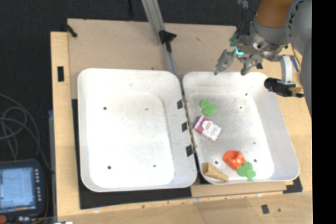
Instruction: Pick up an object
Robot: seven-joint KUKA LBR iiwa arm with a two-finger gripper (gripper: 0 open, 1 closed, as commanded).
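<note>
Camera view: the gripper (231,66), spread and holding nothing, hangs over the right bin's (273,128) far edge; next it must descend toward the pink carton (207,129).

Robotics lab test cell

An industrial arm (281,0) over a plywood surface (115,42) with two white bins (131,128), an aluminium camera mast (149,0), teach pendant (21,186) and loose cables (16,123).

One fixed camera high above the bench (126,34) looks down aslant on both bins, arm (278,2) entering right
</note>
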